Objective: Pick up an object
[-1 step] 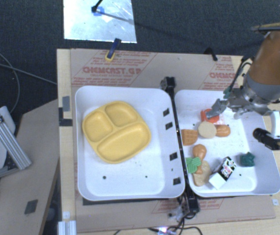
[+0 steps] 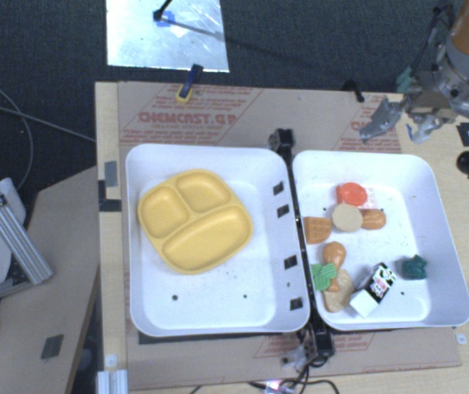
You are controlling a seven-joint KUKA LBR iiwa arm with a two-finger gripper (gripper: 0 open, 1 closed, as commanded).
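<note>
The arm (image 2: 468,31) comes in from the upper right corner, grey with an orange band above the wrist. Its pincer (image 2: 398,121) hangs above the table (image 2: 218,109), just beyond the far rim of the right bin (image 2: 439,220), and it is not over any of the objects. Two light fingers point down and stand apart, so the pincer is open, and nothing is between them.

The objects for picking lie all in the right bin. Near the far side there is a round red-orange piece (image 2: 351,193), and touching it in front is a pale beige disc (image 2: 347,217). An orange-brown piece (image 2: 374,218) lies just to the right of the disc, and another orange piece (image 2: 317,229) lies to its left, near the wall between the bins. Lower down, an orange-tan piece (image 2: 333,255) sits beside a small green piece (image 2: 324,277), with a beige piece (image 2: 337,292) touching them at the near side. A small black and white carton (image 2: 374,288) lies tilted next to these. A dark green object (image 2: 415,267) lies apart, near the right wall.

The left bin (image 2: 135,302) holds a yellow divided plate (image 2: 195,219) with three compartments, lying flat and a little turned. Beyond the bins, on the dark floor, lies a shiny metal sheet (image 2: 167,21).
</note>
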